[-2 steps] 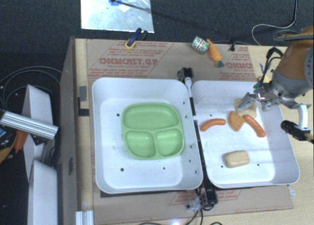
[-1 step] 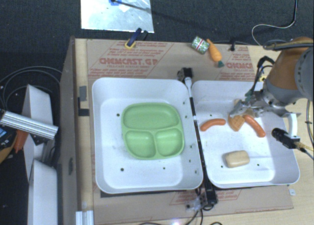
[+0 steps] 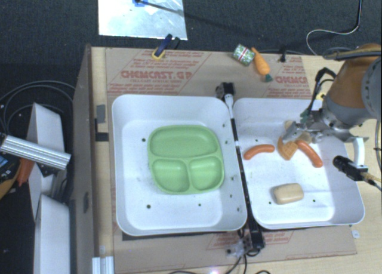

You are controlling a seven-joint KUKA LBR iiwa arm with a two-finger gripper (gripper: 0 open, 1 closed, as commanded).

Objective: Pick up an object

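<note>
The right bin [image 3: 343,207] holds an orange sausage [image 3: 258,151] near its left wall, an orange ridged piece [image 3: 287,149], a second orange sausage [image 3: 311,154] lying slantwise, and a beige bread roll [image 3: 287,193] toward the front. My gripper [image 3: 298,132] comes in from the right and hangs low over the bin's back half, just above the ridged piece and the upper end of the second sausage. Its body hides what lies directly beneath it.
A green three-compartment plate [image 3: 185,158] lies in the left bin [image 3: 131,207]. On the cardboard behind the bins lie a small can [image 3: 243,54], a toy carrot [image 3: 261,64] and a yellow-blue clip [image 3: 162,48]. A black divider [image 3: 236,147] runs between the bins.
</note>
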